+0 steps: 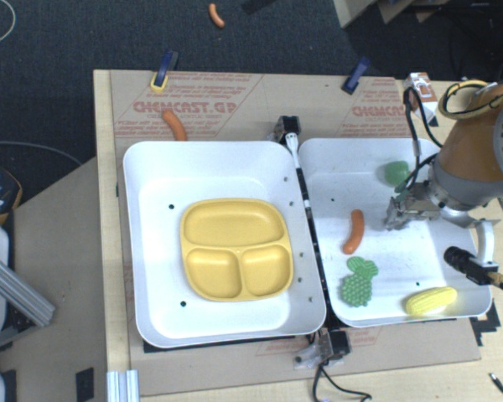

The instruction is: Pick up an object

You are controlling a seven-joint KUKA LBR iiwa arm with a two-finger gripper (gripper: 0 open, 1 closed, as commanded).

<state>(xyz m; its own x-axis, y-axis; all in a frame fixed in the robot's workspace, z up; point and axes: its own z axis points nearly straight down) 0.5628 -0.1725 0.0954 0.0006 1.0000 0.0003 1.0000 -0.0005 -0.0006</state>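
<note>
The gripper hangs low in the right bin; I cannot tell its state. The sausage lies at its 8 o'clock, apart. Closing here may catch nothing.

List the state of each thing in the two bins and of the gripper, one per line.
Yellow divided plate: flat in left bin, compartments bare.
Toy sausage: lying loose in right bin.
Toy broccoli: lying loose.
Toy corn cob: lying near front edge.
Green toy: loose, beside gripper.
Gripper: low in right bin, holding nothing visible.
</note>
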